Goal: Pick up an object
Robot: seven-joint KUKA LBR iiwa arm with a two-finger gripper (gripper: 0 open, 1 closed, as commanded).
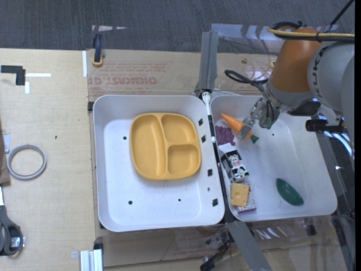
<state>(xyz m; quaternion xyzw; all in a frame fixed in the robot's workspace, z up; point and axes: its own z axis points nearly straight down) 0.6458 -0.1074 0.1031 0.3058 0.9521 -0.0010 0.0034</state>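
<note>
The arm (pixel 333 66) is a thick, rounded machine, its outer shell a smooth pale grey with a soft sheen. Above the wrist sits a broad orange band (pixel 296 61), glossy and bulbous, catching the room light along its top. A thin yellow cable (pixel 316 34) runs across the top of that orange section, and black cables (pixel 245 77) loop out from its lower side toward the left. Below the band the wrist narrows into a darker grey metal assembly, ending in the gripper (pixel 260 119), a small cluster of silvery and dark parts. A black block-shaped fitting (pixel 321 125) juts from the grey shell lower down.
</note>
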